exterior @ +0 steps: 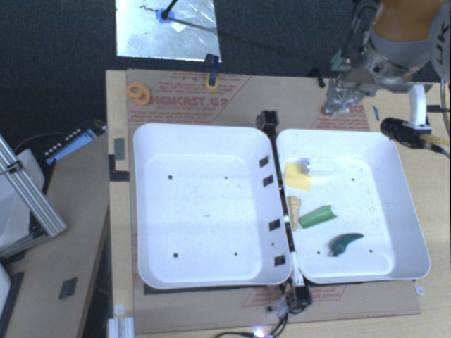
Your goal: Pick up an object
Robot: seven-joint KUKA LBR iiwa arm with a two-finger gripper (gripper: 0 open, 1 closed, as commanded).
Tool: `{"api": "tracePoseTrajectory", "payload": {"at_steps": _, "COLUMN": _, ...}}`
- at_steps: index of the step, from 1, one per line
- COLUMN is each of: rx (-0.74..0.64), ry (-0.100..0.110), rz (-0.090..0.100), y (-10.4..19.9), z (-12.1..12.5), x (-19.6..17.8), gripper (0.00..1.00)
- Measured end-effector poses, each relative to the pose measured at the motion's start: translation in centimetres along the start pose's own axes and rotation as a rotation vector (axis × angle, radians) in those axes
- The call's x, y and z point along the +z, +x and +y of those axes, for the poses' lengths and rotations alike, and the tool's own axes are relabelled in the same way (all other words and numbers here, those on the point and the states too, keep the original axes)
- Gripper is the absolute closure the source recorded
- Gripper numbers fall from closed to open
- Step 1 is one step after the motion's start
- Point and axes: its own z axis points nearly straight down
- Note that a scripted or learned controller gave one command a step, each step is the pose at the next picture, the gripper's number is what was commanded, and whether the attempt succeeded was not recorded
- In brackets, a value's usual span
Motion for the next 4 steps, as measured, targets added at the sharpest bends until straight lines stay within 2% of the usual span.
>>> {"api": "tracePoseTrajectory", "payload": {"at_steps": 1, "rx": -0.005, "ry": -0.002, "rz": 0.005, "y": 9.2, "z": 0.6, "x": -6.1, "gripper": 1.00}}
{"api": "tracePoseTrajectory", "payload": {"at_steps": 2, "rx": -0.003, "ry": 0.001, "rz": 0.004, "y": 15.6, "z": -0.5, "x": -10.3, "gripper": 1.00}}
{"api": "tracePoseTrajectory", "payload": {"at_steps": 3, "rx": -0.003, "ry": 0.001, "rz": 0.005, "y": 21.9, "z": -3.2, "x": -15.0, "gripper": 1.00}}
{"api": "tracePoseTrajectory", "payload": {"at_steps": 4, "rx": -0.001, "ry": 0.003, "rz": 0.004, "y": 26.4, "z": -6.4, "x": -18.3, "gripper": 1.00}}
